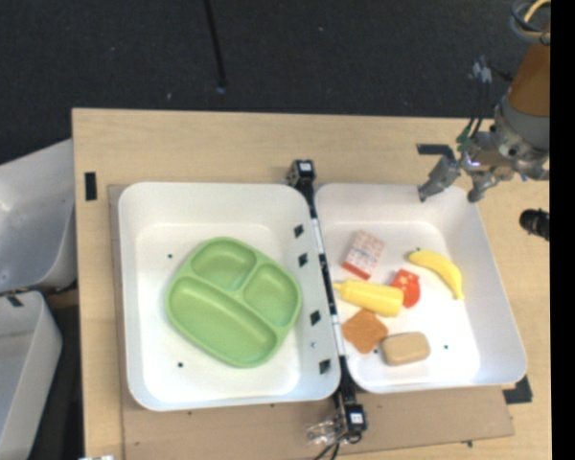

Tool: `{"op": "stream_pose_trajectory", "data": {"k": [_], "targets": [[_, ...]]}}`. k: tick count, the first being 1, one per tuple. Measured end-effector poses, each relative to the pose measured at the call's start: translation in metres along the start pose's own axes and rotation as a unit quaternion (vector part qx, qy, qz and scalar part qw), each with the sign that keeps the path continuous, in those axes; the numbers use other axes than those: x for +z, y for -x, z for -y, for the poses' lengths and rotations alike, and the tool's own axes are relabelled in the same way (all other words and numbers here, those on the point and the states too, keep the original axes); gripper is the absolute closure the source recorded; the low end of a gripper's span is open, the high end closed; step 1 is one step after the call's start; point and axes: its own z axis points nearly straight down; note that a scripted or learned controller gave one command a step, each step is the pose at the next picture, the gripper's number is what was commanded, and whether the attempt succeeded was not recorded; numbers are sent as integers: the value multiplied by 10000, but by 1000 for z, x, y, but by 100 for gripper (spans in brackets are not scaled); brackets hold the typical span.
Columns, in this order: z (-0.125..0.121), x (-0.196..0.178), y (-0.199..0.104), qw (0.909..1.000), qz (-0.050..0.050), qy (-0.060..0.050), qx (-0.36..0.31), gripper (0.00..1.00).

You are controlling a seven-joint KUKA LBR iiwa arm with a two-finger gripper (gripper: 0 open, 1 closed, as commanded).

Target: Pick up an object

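My gripper hangs above the far right rim of the right bin, its two fingers spread open with nothing between them. Below it in that bin lie a yellow banana, a red pepper-like piece, a yellow corn cob, a small red-and-white box, a brown toast-like square and a tan bread roll. The gripper is well back from all of them.
The left bin holds a green divided plate. A black-clipped divider joins the two bins. The arm's orange band stands at the right edge. Bare wooden bench lies behind the bins.
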Motion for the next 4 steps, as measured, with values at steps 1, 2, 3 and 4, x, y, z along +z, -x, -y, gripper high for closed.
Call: {"op": "stream_pose_trajectory", "data": {"k": [1,2,3,4], "targets": [[8,55,7,10000,-1,-21,11,0],[-1,107,12,10000,4,-8,-9,0],[-1,137,13,10000,3,-10,-12,0],[-3,123,14,10000,20,19,-20,100]]}}
